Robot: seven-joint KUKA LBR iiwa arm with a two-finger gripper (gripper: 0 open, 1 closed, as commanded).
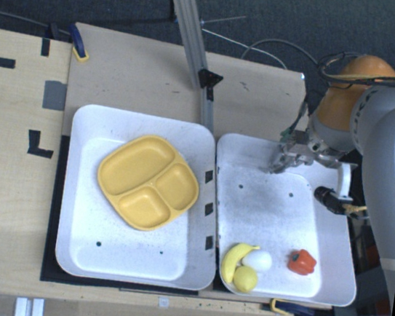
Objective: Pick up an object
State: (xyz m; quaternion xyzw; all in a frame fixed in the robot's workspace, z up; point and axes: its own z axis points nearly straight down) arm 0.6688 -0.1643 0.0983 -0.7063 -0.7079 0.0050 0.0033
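Objects for picking lie in the right bin (326, 283), four of them, all along its near edge and well apart from the end effector (285, 161). That end effector hangs over the bin's far left corner, below the arm's (384, 137) orange band (355, 85); it is small and blurred from here, so I cannot tell how far it is open, and nothing can be seen held in it.

Moving outward from it, across a bare stretch of bin floor, come the four objects. One small red pepper-like item (302, 262) sits alone toward the near right. Three more cluster at the near left corner, touching one another: one banana (236, 258), one white egg-shaped item (259, 260) and one round yellow fruit (245, 278). The banana's long axis runs from the near left up toward the far right, curving, with its upper tip by the white item.

Beyond them, the left bin (78, 195) holds one yellow plate (147, 181) with three compartments, set at a diagonal. Two bins in all rest side by side on the surface (3, 176). One grey metal bar (191, 31) slants down from the far side toward the gap between the bins.
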